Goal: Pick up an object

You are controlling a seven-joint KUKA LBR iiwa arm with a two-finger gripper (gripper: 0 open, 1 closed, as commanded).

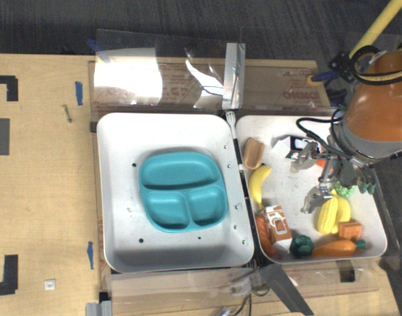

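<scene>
Two shallow white bins sit side by side on a wooden bench, seen from above at a slant. At the near edge of the right bin (378,206) lies a row of toy food: a dark green vegetable (301,245), an orange carrot (333,247) and a small orange block (350,230). Left of these, a small orange and white carton (277,222) leans against a reddish piece by the bin's left wall. Just behind the carrot stands a yellow corn cob (327,215), bumpy and upright, with another yellow piece (343,209) touching its right side.

The gripper (317,195) hangs directly above the corn cob's upper left, its metal tip close to the cob; whether it touches is unclear. I cannot tell whether its fingers are spread or closed, and nothing is visibly held between them. A green bit (346,191) shows just right of the gripper.

Farther left in the same bin, a yellow banana (257,184) curves along the wall, and beyond it lies a tan bread roll (253,152).

The left bin (122,143) holds a teal divided plate (183,189) with three compartments.

The grey arm with its orange band (377,114) comes in from the right, cables looped around the wrist.
</scene>
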